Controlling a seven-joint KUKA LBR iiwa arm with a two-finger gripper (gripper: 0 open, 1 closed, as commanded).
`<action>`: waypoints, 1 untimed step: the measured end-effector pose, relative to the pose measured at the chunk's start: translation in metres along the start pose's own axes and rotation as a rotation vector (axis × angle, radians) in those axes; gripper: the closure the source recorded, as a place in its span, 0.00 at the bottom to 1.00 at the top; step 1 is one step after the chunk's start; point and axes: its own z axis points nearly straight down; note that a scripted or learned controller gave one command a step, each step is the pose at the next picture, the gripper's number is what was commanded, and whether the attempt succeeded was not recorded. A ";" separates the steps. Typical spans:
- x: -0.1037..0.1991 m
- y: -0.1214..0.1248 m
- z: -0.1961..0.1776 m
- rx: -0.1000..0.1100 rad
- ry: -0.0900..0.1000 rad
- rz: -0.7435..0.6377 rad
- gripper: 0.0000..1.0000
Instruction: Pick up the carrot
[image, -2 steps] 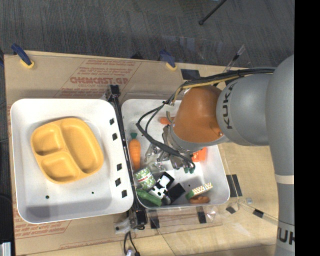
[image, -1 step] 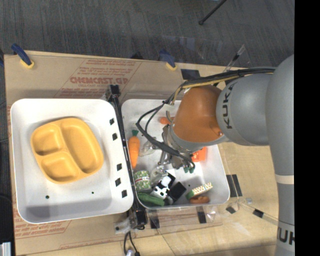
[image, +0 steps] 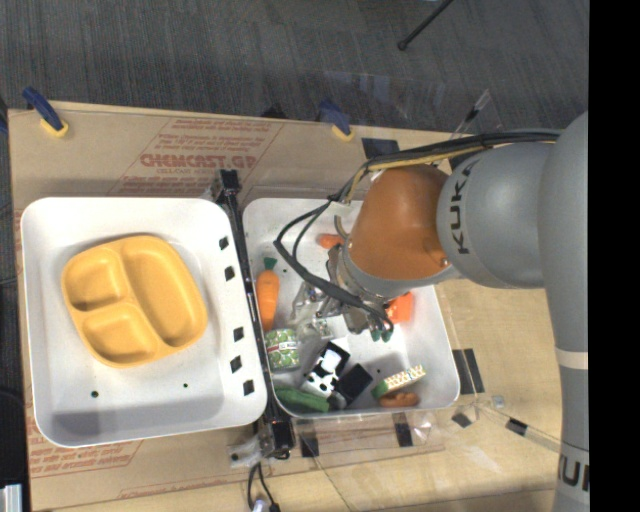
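Note:
The carrot (image: 268, 296) lies in the right bin (image: 437, 340) near its left wall, orange with a green top pointing to the far side. My gripper (image: 338, 316) hangs over the middle of that bin, under the orange wrist band, a short way right of the carrot and apart from it. Nothing shows in its grasp. The arm's bulk hides the bin floor beneath it.
Near the front of the right bin lie a green can (image: 282, 350), a black-and-white item (image: 325, 368), a black box (image: 353, 382), a green vegetable (image: 300, 400) and a brown item (image: 400, 398). An orange piece (image: 401, 308) sits right of the gripper. The left bin (image: 60, 400) holds a yellow divided tray (image: 135, 298).

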 end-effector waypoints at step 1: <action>-0.051 -0.060 0.010 -0.001 0.001 -0.213 1.00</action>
